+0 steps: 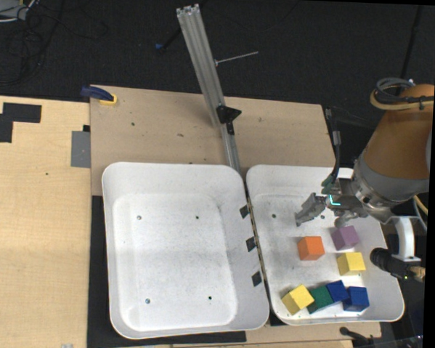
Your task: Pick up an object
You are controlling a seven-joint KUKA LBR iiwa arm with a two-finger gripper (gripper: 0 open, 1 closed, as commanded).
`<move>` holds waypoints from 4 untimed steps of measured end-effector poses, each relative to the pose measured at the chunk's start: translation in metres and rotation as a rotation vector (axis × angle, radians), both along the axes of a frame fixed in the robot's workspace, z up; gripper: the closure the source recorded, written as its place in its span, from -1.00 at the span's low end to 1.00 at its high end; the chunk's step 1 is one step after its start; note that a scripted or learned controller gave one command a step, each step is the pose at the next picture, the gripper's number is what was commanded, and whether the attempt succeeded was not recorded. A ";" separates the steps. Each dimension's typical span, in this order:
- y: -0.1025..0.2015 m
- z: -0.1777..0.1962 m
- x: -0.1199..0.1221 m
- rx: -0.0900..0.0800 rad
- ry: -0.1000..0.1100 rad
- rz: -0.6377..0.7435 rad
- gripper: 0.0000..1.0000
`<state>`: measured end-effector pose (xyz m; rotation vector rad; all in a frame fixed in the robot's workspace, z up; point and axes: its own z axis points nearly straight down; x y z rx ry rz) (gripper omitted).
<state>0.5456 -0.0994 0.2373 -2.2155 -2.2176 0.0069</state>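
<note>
Fingers open above orange cube, right bin

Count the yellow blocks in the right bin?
2. One yellow block sits near the bin's right side, below the purple block; the other yellow block lies at the front, left of the green block. Others may be hidden under the arm.

I watch through one fixed camera set high above the bench, looking down at a slant. Both white bins sit low in frame, the arm entering from 3 o'clock.
</note>
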 end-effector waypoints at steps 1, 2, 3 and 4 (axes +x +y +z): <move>-0.002 0.002 0.001 -0.001 -0.005 -0.004 -1.00; 0.001 -0.063 -0.003 0.000 0.003 -0.001 -1.00; 0.004 -0.105 -0.003 -0.001 -0.004 -0.001 -1.00; 0.001 -0.115 0.004 -0.008 -0.031 -0.005 -1.00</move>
